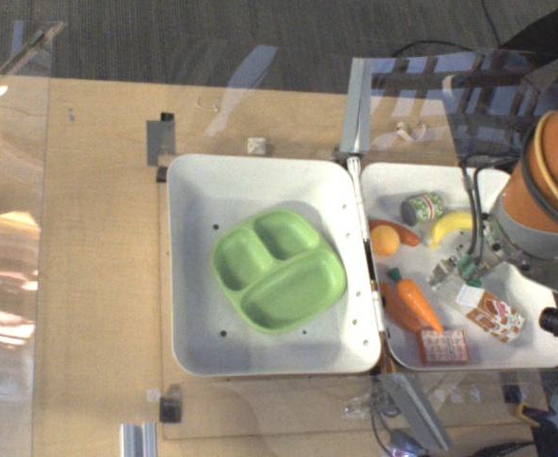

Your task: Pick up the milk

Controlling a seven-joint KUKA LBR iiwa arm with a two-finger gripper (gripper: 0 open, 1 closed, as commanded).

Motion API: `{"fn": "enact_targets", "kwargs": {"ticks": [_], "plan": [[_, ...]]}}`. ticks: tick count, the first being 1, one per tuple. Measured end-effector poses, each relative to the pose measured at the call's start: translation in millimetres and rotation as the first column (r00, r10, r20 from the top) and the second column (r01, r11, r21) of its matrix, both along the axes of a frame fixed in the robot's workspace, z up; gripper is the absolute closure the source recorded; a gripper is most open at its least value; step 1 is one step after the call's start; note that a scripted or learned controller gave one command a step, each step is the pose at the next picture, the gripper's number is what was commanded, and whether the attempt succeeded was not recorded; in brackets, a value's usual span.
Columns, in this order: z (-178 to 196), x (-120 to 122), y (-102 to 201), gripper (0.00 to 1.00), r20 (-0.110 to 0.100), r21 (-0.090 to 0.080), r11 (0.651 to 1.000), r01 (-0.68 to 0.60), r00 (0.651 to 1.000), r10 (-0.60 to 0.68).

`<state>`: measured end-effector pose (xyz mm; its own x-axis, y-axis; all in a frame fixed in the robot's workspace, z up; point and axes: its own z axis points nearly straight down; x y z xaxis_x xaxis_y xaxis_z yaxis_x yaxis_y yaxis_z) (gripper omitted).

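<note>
- the worktop is pale wood and carries two shallow white bins side by side.
- the left bin holds a green divided plate, set at a tilt, with two small compartments and one large one.
- the right bin holds a scatter of toy food.
- the milk, a small white carton with a red and brown print, lies flat on the right bin's floor toward its near right part.
- a red box lies close to the near rim, left of the milk and apart from it.
- a carrot lies slantwise between the red box and an orange ball; its green top points toward the ball.
- a slim red piece pokes out just beside the orange ball.
- a small can with a green label lies on its side near the far rim, and a banana lies just right of it.
- the arm reaches in from the right, its orange band showing above the grey wrist.
- the gripper is low over the right bin, between the banana and the milk, just up and left of the carton.
- whether the gripper is open or closed cannot be told, and nothing can be made out in it.
</note>
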<state>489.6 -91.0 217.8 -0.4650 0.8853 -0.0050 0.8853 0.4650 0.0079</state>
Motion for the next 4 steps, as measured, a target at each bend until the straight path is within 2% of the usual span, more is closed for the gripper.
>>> {"fn": "enact_targets", "kwargs": {"ticks": [1, 2, 3, 4], "plan": [[25.0, -0.6, -88.3, 1.00, -0.002, -0.002, 1.000, 0.018, 1.000, -0.018], [-124.3, 23.0, -116.2, 1.00, 0.010, -0.009, 0.986, -0.166, 0.986, 0.166], [-42.5, 26.5, -16.1, 1.00, 0.000, -0.001, 0.985, -0.171, 0.985, 0.171], [11.4, 35.7, -107.3, 1.00, -0.001, -0.002, 1.000, -0.002, 1.000, 0.002]]}}
